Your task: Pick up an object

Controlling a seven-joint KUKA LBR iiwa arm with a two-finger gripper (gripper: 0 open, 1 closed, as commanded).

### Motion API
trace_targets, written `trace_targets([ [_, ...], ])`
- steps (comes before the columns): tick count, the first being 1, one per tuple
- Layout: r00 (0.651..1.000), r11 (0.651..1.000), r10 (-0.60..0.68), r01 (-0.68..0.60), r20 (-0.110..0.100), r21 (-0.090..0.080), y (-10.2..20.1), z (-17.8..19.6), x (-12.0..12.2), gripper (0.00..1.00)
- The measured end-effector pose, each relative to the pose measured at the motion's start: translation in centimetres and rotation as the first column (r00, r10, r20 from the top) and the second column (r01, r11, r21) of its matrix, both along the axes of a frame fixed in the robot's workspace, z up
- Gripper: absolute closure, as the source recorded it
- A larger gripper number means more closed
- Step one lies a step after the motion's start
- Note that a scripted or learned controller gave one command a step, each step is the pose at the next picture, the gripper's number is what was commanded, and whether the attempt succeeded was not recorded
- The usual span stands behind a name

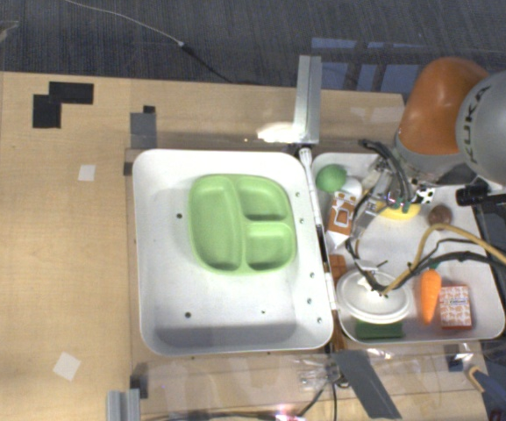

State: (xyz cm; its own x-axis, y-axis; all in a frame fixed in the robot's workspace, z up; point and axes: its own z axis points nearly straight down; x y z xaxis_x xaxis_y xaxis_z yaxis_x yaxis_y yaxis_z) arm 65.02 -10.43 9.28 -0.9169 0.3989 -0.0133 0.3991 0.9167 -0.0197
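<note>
Pale wood desk (pixel 51 261), two white bins. Left bin (pixel 160 323) holds a green tray (pixel 239 222). Right bin (pixel 489 323) cluttered: green ball (pixel 330 179), carrot (pixel 429 295), small box (pixel 454 307). Gripper (pixel 377 202) hangs over the clutter; its opening can't be judged. You'd best target an isolated item, descending straight.

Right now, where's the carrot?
The carrot lies in the right bin, toward its near right corner, just left of a small orange-and-white box and right of a round white lid.
</note>
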Motion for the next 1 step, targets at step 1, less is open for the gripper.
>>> trace_targets([
  [1,0.98,0.98,-0.2,0.2,-0.003,-0.004,-0.6,0.0,0.34,0.0],
])
